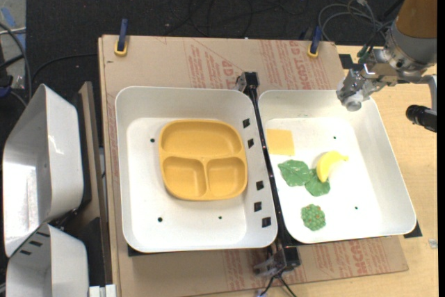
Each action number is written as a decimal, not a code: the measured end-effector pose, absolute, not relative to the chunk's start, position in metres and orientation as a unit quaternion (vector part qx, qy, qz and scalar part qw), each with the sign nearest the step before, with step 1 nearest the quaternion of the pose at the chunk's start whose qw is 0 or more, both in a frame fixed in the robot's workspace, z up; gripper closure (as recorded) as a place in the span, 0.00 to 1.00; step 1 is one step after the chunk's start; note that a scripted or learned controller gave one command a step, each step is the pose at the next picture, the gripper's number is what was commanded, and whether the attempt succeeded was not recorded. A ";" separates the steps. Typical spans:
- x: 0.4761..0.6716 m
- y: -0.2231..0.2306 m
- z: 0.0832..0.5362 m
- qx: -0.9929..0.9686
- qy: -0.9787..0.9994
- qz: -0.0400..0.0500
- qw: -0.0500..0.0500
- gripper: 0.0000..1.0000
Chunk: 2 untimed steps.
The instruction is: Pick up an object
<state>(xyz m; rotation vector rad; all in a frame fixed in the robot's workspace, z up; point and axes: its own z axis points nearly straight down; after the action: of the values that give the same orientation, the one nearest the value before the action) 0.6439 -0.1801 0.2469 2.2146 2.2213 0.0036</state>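
The right bin (381,149) holds a pale yellow square slice (280,142), a yellow banana (329,164), a flat green leafy piece (299,174) and a small green clump (313,217). The gripper (352,95) hangs over the bin's far right corner, well above and away from these objects. The banana lies against the leafy piece's right side. Nothing shows in the gripper.
The left bin (132,149) holds a yellow three-compartment tray (204,158). Black clips line the divide between the bins (259,170). White containers (35,156) stand off the bench to the left. Cables lie beyond the bench's far edge.
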 end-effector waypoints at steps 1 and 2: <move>0.640 -0.132 0.253 0.705 0.709 0.000 0.000 1.00; 0.641 -0.079 0.259 0.704 0.710 0.001 0.000 1.00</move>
<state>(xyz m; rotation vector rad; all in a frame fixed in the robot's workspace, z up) 0.6411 -0.0787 0.2595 2.2129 2.2309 0.0018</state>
